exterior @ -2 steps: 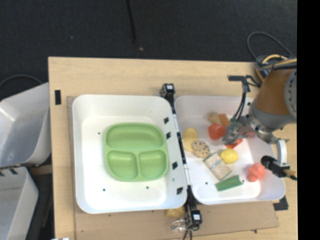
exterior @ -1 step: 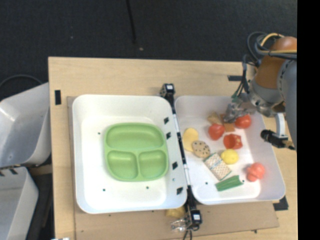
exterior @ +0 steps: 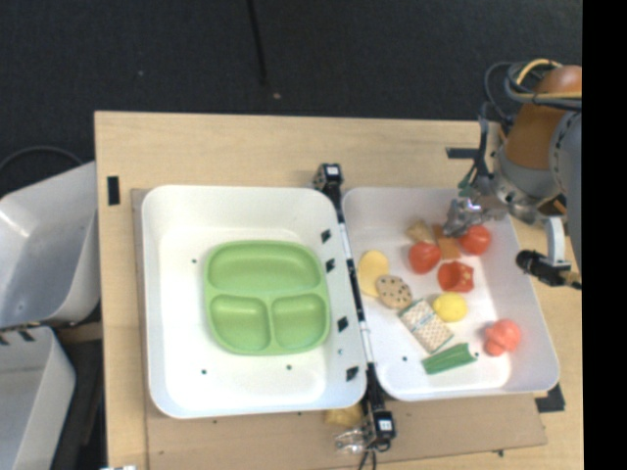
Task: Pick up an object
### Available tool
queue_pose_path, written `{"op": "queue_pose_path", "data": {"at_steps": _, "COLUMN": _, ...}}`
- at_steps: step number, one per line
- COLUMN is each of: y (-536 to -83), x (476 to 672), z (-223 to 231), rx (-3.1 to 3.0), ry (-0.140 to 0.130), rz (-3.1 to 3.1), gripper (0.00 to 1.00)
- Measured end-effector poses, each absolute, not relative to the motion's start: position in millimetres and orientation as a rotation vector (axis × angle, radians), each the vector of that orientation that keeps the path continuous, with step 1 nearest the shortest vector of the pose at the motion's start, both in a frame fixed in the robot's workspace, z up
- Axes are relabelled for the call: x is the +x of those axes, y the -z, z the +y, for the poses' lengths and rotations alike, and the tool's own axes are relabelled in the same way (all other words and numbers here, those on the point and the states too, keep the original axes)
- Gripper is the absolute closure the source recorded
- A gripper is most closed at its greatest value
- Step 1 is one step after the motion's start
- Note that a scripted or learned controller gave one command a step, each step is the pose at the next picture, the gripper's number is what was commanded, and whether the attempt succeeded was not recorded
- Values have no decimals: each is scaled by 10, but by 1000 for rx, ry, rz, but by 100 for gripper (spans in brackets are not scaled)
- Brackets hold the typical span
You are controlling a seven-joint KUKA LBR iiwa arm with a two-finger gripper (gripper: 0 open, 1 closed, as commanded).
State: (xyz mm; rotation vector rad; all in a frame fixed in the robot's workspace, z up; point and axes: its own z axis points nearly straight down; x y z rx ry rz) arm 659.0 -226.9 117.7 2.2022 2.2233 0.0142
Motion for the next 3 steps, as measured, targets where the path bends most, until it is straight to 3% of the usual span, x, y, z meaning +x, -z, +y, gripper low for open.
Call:
{"op": "queue_pose_path", "data": {"at_steps": 2, "y": -1404, "x": 6607, "z": -2289, "rx": 2186, "ry": -13, "rz": 2225, "gripper": 100}}
{"op": "queue_pose_path", "data": {"at_steps": 3, "y": -1402, "x": 6606, "z": -2287, "rx": 2184, "ry": -12, "rz": 2228, "gripper": 0}}
